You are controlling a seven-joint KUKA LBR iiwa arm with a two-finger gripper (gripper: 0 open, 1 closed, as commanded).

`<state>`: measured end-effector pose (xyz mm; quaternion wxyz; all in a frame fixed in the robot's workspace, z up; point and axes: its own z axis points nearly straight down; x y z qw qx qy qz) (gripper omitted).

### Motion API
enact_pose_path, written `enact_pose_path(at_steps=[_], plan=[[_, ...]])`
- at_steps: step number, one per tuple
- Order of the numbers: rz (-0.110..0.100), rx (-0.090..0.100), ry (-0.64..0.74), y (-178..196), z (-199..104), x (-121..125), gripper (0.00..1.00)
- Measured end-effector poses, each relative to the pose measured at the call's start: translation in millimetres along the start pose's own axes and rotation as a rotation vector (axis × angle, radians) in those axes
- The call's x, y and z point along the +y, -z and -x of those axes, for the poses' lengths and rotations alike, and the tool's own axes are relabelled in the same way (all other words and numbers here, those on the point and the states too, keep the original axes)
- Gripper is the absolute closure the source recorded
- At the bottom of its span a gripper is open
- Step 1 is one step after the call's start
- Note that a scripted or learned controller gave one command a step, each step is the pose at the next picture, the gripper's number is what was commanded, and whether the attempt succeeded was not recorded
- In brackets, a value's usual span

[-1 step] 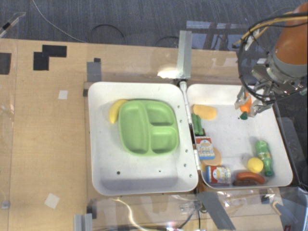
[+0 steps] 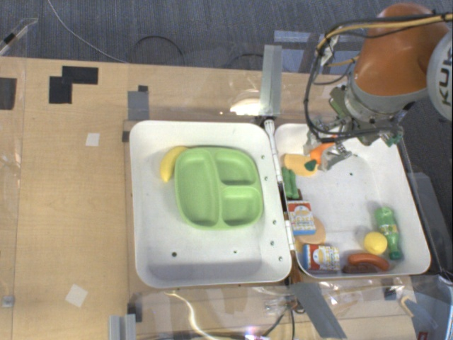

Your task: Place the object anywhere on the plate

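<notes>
Desk [image 2: 64,211]: we see two white bins side by side on it.
Left bin [image 2: 152,253]: it holds the green plate [image 2: 216,188], with a banana [image 2: 168,163] touching the plate's left edge.
Claw [image 2: 324,153]: over the right bin [image 2: 354,190], we see it gripping an orange object [image 2: 320,149].

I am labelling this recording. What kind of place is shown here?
Probably a robotics lab test bench: a robot arm reaches over two white bins, toy food such as a lemon fills one, and loose cables cross the floor.
</notes>
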<state>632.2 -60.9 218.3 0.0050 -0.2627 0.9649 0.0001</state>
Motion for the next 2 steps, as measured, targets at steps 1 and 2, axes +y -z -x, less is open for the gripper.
enact_pose_path(at_steps=[1,2], plan=[[0.002,0.001,0.104,-33.0,41.2,49.5,1.00],[0.000,0.000,0.101,-31.7,40.4,47.1,0.00]])
